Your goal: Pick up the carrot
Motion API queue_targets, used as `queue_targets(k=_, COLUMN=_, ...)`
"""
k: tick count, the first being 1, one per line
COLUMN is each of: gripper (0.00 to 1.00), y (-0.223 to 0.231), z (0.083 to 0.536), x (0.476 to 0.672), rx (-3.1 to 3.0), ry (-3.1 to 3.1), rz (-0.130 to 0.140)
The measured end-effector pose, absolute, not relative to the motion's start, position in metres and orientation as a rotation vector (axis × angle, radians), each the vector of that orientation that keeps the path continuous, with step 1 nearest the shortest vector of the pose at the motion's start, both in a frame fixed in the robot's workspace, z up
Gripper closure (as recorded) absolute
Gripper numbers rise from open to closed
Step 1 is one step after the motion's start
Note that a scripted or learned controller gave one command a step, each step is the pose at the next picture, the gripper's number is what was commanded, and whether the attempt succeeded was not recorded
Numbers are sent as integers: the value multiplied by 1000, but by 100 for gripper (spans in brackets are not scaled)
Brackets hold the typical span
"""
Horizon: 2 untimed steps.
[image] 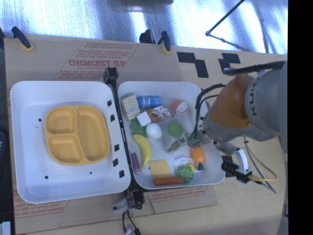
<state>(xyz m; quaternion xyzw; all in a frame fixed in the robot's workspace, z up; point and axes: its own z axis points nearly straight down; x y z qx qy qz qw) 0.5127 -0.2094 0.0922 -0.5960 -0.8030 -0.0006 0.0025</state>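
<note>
From the camera above, the counter (pixel 161 65) carries two shallow white bins side by side. The left bin (pixel 22 131) holds a yellow divided plate (pixel 77 133) with three compartments. The right bin (pixel 208 177) is crowded with toy food: a banana (pixel 143 150), a white egg (pixel 153 131), a blue can (pixel 149 102), a green lime-like piece (pixel 175 129), a yellow cheese block (pixel 160 168), a reddish sausage (pixel 168 181), green grapes (pixel 184 173) and a small carton (pixel 129 106). The carrot (pixel 197 155) lies near the right bin's right wall, just above the grapes. The jaws (pixel 188 142) hang just beside the carrot's upper end; whether they are open or closed cannot be told, and possibly they touch it.
</note>
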Motion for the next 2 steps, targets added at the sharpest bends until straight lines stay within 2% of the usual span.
queue_targets(k=1, gripper=100, y=-211, z=103, x=513, rx=-1867, ry=-2524, rz=2)
queue_targets(k=2, gripper=100, y=-144, z=217, x=536, rx=-1961, ry=-2453, rz=2)
